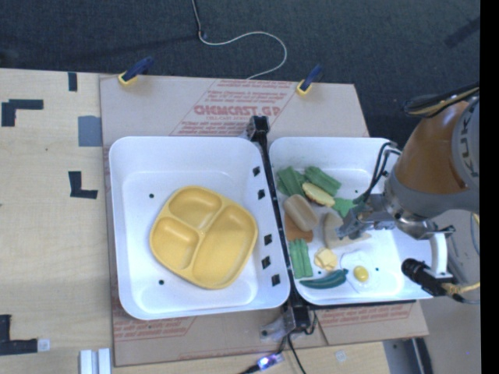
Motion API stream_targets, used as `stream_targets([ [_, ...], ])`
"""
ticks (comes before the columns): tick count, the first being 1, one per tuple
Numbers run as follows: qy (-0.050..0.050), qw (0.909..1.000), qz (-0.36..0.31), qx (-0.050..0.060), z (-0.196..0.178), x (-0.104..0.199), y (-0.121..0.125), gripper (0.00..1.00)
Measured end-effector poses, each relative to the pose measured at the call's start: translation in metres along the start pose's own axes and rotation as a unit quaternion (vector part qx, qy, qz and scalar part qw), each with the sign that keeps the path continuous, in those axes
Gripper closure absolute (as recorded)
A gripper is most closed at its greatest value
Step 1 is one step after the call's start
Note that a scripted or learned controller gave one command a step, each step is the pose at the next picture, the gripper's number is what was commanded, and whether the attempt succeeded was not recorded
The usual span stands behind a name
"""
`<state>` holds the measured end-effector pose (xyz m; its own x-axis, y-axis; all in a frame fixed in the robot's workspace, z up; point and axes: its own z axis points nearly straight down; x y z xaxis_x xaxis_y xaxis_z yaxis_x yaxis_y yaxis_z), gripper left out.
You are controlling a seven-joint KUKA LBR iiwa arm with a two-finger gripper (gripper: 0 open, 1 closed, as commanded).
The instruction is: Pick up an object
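Nearest to me, at the front of the right white plastic bin (387,296), lie a dark green curved toy vegetable (323,280) and a little white toy egg with a yellow middle (359,273). Just behind them are a small yellow wedge (326,259) and a long flat green strip (299,258).

A bit further back, the dark gripper (353,224) hangs low over a pale grey-tan lump (334,226) in the middle of that bin. It looks like it is going for this lump. I cannot tell if the gripper is open or closed, and I cannot see anything held in it.

I think a lot could go wrong here. The toys are packed close together. The lump sits right by a light tan rounded piece (299,208), so the gripper could bump that one or push the lump away. It could also grab only the edge, and the lump would slip out when the arm lifts.

Further back are a yellow banana-like piece (318,194) and two green leafy pieces (322,180). A push could shove the pile against the far wall.

In the left white plastic bin (117,209) sits a yellow plate with three sections (204,236), well away from the trouble.
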<state>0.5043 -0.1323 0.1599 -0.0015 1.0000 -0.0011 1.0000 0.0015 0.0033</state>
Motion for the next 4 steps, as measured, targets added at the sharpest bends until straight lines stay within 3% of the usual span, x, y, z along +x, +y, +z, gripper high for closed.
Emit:
stream_targets([
  [1, 0.0, 1.0, 0.0, 0.001, -0.048, -0.006, 0.007, 1.0],
  [2, 0.001, 1.0, 0.0, 0.002, -0.065, -0.006, 0.008, 1.0],
  [3, 0.001, 1.0, -0.002, 0.002, -0.054, 0.041, 0.04, 1.0],
  [4, 0.001, 1.0, -0.001, 0.002, -0.069, 0.081, 0.073, 1.0],
])
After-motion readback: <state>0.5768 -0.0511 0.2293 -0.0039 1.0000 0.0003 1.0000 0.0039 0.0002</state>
